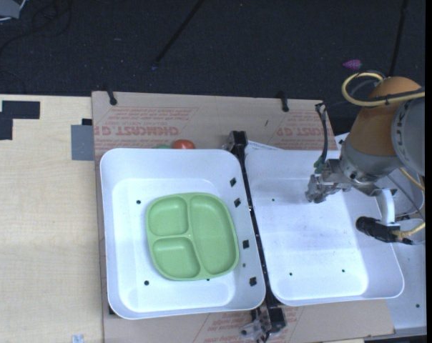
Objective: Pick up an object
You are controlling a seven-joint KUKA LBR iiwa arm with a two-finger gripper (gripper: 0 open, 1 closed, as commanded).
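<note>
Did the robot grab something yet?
Not yet, it seems. Done: nothing looks picked up; the green plate lies flat in the left bin. In hand: the gripper sits over the right bin, apart from the plate, with nothing seen in it. Left: reach a thing, grab it, lift.

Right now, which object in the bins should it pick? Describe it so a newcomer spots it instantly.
Start at the two white bins side by side; take the left bin, across the divider from the claw over the right bin. Flat on its floor lies the green plate. It is pale green, rounded, with three compartments, unlike the small red object behind the bin's far rim.
</note>
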